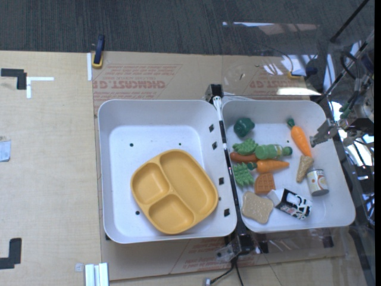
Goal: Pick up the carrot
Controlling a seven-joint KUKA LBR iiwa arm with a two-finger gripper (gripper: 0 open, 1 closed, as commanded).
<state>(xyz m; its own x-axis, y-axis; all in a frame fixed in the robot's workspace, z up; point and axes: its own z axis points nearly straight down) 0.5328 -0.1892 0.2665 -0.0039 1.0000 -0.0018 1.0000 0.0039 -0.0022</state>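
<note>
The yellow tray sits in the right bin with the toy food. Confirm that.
Not quite: the camera view shows the yellow tray in the left bin, by itself. The toy food, including the carrot, lies in the right bin.

The hand [326,133] at the right bin's [333,216] edge is blurry. The can's [318,182] label is too small to read.

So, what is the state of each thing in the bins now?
carrot: lying free in the right bin
plate: right way up in the left bin
can: on its side
bread: lying flat
gripper: at the right bin's edge
</note>
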